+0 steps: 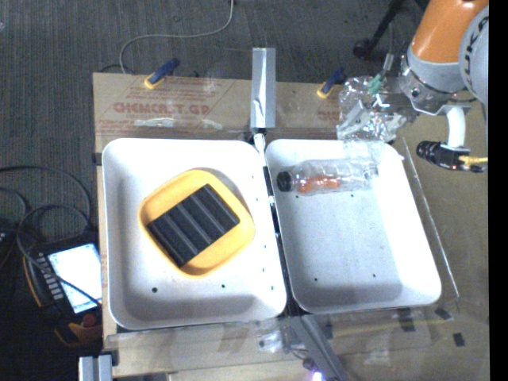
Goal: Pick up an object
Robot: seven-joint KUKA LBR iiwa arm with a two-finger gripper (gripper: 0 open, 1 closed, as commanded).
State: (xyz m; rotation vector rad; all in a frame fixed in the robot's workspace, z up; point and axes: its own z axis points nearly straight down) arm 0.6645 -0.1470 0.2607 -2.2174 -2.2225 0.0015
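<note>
A yellow pad with a black ribbed top (197, 221) lies in the middle of the left bin (127, 292). A clear plastic bottle (329, 177) with a black cap and an orange tint lies on its side at the far end of the right bin (373, 268). My gripper (379, 101) hangs over the far right corner of the right bin, above and to the right of the bottle. A crumpled clear plastic piece (359, 116) shows right at the gripper, over the bin's far rim. Whether the gripper holds it is unclear.
A metal post (263, 86) stands behind the gap between the bins. Two blue and yellow clamps (161, 72) (331, 83) sit on the cardboard backboard. A tablet (70, 272) lies on the floor at the left.
</note>
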